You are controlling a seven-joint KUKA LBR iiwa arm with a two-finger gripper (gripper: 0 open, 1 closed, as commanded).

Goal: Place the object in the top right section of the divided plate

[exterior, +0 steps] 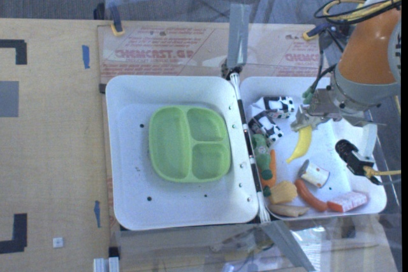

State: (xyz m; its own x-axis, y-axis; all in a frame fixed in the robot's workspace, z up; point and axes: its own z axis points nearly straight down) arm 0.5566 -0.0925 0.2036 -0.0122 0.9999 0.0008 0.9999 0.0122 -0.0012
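The yellow banana [301, 144] lies in the right bin [377, 199], slanting from upper right down to lower left, smooth and curved like moulded plastic. Its upper end sits right at the gripper [310, 116], which hangs just above it at the foot of the grey arm with its orange band [370, 51] — whether the gripper is spread or closed on the fruit cannot be told, since the wrist body covers that spot. The green divided plate [190, 143], a rounded square with three shallow sections, rests in the left bin [127, 200], well apart from the banana. Around the banana lie other toys: black-and-white cow figures [273, 116], an orange carrot [271, 167], a red sausage [310, 194], a pink-and-white block [347, 202] — some small shapes are hard to identify.
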